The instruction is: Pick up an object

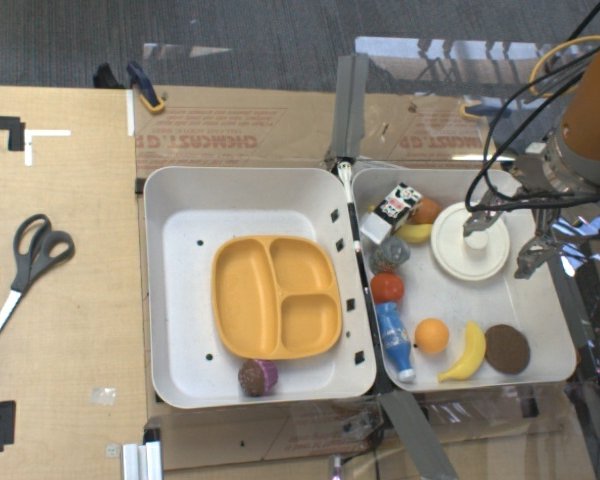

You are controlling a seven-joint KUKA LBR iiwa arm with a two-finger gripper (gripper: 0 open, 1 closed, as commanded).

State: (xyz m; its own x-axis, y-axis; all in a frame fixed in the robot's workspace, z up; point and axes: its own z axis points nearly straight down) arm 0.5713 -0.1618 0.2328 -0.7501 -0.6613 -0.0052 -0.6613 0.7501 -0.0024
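The gripper (505, 245) hangs over the right bin's (555, 363) far right side, fingers spread, holding nothing. One finger (477, 230) sits above the white plate (469, 251); the banana (464, 355) lies well apart, near the bin's near edge.

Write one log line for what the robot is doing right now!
task: pick up an object | pincer: above round white plate in right white bin | held: nothing seen | left white bin: yellow divided plastic tray
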